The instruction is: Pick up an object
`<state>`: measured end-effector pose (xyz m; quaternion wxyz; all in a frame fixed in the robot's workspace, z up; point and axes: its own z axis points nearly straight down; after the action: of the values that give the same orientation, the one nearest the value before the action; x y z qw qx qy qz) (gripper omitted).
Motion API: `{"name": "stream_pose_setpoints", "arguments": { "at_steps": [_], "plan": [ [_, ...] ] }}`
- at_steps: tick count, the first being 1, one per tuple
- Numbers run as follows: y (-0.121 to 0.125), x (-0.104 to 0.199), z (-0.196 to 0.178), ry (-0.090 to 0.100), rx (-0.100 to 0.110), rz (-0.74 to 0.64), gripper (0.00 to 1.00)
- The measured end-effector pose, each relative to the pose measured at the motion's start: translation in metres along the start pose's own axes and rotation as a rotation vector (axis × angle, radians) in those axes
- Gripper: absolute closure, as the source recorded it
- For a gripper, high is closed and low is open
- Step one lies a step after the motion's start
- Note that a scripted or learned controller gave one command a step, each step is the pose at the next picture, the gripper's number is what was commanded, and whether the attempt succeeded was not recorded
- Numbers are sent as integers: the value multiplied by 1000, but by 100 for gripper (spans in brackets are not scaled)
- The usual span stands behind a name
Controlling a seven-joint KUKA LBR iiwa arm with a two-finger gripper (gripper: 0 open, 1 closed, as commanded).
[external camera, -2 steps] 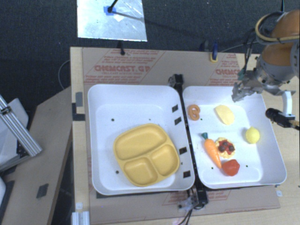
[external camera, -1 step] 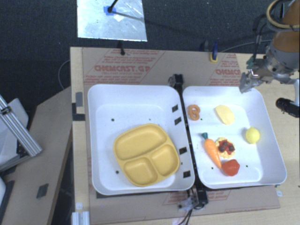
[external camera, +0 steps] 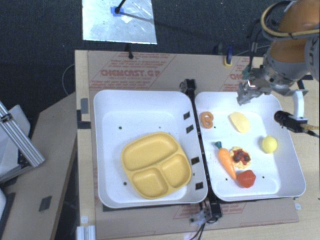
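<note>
Carrot [external camera: 227, 163], lemon [external camera: 269, 144] in right bin [external camera: 287, 181]; cardboard-topped bench [external camera: 135, 69].

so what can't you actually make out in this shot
- Grey two-finger gripper, camera view: small and blurred over the right white bin's far rim; open or shut unclear.
- Arm: cut off by the top and right edges.
- Red-topped food piece: too small to identify.
</note>
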<state>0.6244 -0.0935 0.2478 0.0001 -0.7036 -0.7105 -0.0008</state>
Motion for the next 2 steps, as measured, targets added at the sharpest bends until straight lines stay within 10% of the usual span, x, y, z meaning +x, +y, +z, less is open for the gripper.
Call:
{"name": "stream_pose_setpoints", "arguments": {
  "at_steps": [2],
  "plan": [
    [-13,112,11,0,0,0,100]
  ]
}}
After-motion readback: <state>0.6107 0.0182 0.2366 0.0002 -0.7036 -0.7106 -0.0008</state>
